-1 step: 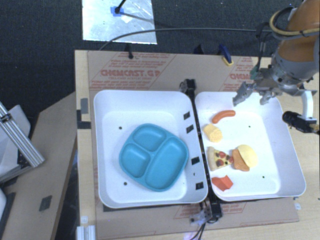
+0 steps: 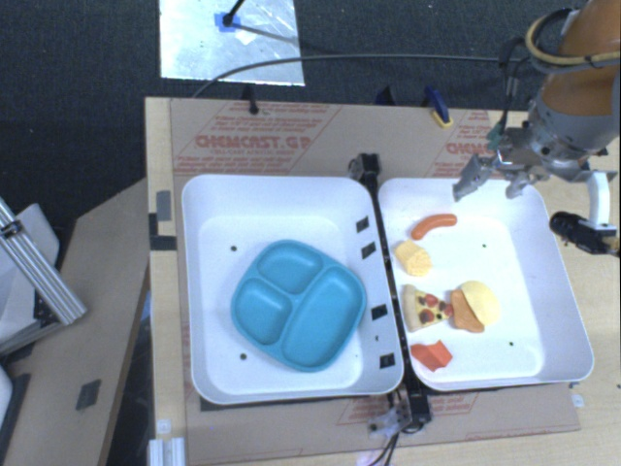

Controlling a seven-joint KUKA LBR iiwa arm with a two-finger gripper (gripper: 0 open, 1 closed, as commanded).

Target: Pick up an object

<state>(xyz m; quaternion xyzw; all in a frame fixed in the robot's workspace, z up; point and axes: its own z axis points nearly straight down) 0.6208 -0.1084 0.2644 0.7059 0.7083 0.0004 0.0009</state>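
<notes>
1. Gripper hung above the far rim of the right bin, near its back edge. Its two fingers stood spread apart, nothing between them.
2. Arm came in from the right, orange band above the wrist visible at the top right corner of the view.
3. Right bin held five small food-like pieces, all in its left half:
   - an orange sausage, nearest the gripper but apart from it, lying at a slant;
   - a pale yellow lump just below the sausage, near the divider between the bins;
   - a pizza slice with dark and red spots;
   - a tan and orange burger-like piece, touching or just beside the pizza slice on its right;
   - a red-orange wedge nearest the front rim.
4. Left bin held a blue divided plate with three compartments, lying flat and tilted askew to the bin walls.
5. Both bins sat side by side on cardboard with red print, black clips along the joint between them.
</notes>
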